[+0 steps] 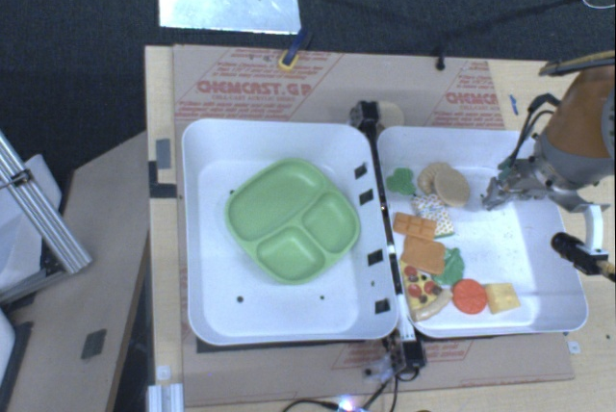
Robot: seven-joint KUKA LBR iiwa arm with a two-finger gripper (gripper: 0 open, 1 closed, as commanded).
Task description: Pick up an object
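Observation:
The right bin [549, 304] holds several toy foods along its left side. There is a green leafy piece [399, 179], two tan round biscuits [445, 182], an orange waffle [422, 251], a pizza slice [423, 290], a red tomato slice [470, 296] and a yellow cheese cube [501, 297]. My gripper [498, 192] hangs low over the upper right part of this bin, just right of the biscuits and apart from them. I see nothing held in it.
The left bin [207, 304] carries a green divided plate [292, 219]. A black hinge strip [380, 227] runs between the bins. The arm's orange band [582, 112] and grey wrist overhang the right bin's far right edge.

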